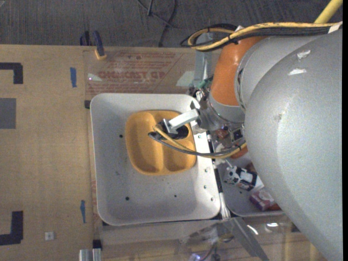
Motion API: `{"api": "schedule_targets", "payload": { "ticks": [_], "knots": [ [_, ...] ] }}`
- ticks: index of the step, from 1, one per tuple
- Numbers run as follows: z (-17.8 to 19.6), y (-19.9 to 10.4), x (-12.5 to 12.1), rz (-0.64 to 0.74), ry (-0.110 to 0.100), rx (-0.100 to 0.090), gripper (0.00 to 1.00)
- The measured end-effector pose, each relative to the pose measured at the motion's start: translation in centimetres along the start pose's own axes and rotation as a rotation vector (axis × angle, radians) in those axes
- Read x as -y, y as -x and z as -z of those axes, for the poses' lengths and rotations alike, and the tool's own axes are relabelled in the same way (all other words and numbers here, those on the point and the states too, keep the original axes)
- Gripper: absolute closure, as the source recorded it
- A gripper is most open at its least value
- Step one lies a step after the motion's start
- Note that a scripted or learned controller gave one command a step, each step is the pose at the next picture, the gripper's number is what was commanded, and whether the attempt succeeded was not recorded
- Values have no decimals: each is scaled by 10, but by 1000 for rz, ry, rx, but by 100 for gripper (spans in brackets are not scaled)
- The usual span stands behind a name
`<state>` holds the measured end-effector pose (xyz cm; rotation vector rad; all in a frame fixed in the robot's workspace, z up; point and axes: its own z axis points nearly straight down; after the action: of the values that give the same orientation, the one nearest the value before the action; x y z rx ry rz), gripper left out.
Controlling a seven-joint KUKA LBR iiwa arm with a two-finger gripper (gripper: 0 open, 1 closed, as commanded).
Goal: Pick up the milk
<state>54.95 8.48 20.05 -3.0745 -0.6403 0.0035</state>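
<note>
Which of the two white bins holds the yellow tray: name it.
The shallow white bin on the view's left holds the yellow divided plastic tray. The other bin, largely under the grey arm, holds small packages instead.

The tan tabletop point(43, 162) carries two shallow white bins side by side: the left bin point(109, 162) in full sight, the right bin point(239, 206) partly hidden. Blue tape strips point(73, 76), black corner marks point(13, 72) and a grey square point(6, 113) lie flat on its left part.

Bulky glossy grey arm point(293, 140) with an orange wrist band point(227, 78), trailing yellow and black cables point(255, 30).
</note>
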Motion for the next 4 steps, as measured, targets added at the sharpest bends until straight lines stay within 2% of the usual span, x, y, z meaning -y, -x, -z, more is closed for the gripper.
{"api": "schedule_targets", "payload": {
  "ticks": [1,2,3,4],
  "knots": [
    [-17,-21,141,-52,0,-2,0],
    [71,9,155,-212,2,-2,0],
    [71,9,155,-212,2,-2,0],
    [31,73,11,-183,-1,3,0]
  ]
}}
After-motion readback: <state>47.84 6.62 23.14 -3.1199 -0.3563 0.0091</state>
